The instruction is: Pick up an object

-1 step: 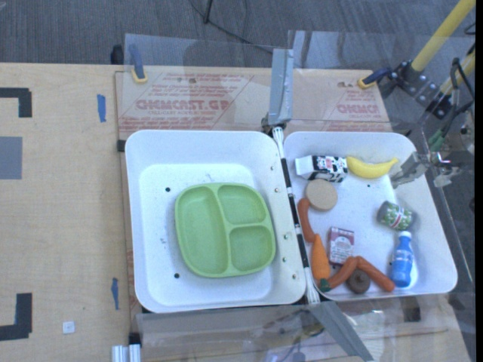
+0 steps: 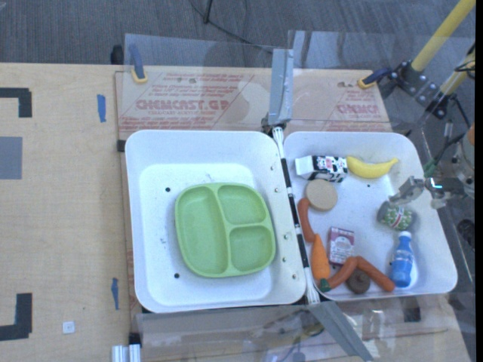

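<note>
The right bin (image 2: pixel 445 277) holds several small items. A yellow banana (image 2: pixel 371 167) lies at the back beside a black-and-white cow toy (image 2: pixel 323 165). A tan round disc (image 2: pixel 322 195) sits below them. A green speckled ball (image 2: pixel 396 216) rests near the right wall. My gripper (image 2: pixel 413 190) reaches in from the right edge, its tip just above and right of the green ball. Nothing can be seen held in it. A blue bottle (image 2: pixel 403 260), a red carton (image 2: pixel 341 245), a carrot (image 2: pixel 320 258) and a brown doughnut (image 2: pixel 358 282) lie toward the front.
The left bin (image 2: pixel 143 202) holds a green divided plate (image 2: pixel 224 229). An orange sausage (image 2: pixel 304 219) lies along the right bin's left wall. Another orange sausage (image 2: pixel 367 269) curves around the doughnut. A yellow pole (image 2: pixel 445 25) and cables stand at the upper right.
</note>
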`<state>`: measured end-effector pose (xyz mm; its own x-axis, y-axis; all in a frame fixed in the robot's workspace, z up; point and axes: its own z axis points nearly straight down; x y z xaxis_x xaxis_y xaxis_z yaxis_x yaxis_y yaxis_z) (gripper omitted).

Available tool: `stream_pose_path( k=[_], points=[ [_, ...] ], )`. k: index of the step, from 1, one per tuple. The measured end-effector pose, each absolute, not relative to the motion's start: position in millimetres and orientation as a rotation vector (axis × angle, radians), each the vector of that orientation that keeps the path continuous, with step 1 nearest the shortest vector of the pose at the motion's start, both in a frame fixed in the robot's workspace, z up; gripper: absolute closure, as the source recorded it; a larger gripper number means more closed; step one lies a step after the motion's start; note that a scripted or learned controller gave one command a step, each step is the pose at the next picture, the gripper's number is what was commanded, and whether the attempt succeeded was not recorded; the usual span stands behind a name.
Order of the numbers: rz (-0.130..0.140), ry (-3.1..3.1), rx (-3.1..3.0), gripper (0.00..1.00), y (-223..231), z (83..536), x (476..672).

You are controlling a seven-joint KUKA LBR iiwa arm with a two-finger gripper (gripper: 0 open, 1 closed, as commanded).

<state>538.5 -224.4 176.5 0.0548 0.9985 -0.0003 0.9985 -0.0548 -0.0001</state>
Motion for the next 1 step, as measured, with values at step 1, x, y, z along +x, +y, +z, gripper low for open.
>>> stream_pose_path(
  k=[1],
  points=[
    [0.023,2.180,2.275,0.00,-209.7,87.1,486.3]
  ],
)
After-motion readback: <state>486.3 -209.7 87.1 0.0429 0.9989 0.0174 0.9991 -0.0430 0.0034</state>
